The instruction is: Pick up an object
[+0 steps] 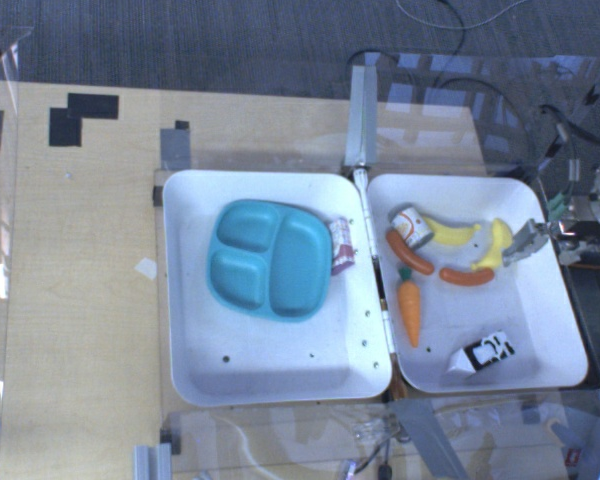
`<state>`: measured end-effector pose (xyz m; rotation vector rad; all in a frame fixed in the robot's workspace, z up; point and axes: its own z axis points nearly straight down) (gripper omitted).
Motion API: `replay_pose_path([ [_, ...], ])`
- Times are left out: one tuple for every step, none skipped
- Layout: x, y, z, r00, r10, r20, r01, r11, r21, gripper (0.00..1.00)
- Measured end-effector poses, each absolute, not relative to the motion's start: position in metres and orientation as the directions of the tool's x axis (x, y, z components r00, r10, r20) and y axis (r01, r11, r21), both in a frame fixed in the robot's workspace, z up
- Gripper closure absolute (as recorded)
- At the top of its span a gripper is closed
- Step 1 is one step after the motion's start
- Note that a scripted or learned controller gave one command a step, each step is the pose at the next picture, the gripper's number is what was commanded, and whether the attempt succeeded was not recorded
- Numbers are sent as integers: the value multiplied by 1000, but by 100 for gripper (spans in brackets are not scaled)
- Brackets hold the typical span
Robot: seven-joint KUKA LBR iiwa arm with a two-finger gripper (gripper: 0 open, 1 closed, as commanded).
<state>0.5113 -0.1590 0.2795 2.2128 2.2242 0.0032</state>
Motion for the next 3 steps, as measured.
replay_pose_path([
  [592,-128,168,52,999,0,999,-52,3,0],
  [588,-188,89,88,996,-3,996,-88,11,0],
  [552,-199,89,178,984,3,984,-178,11,0],
])
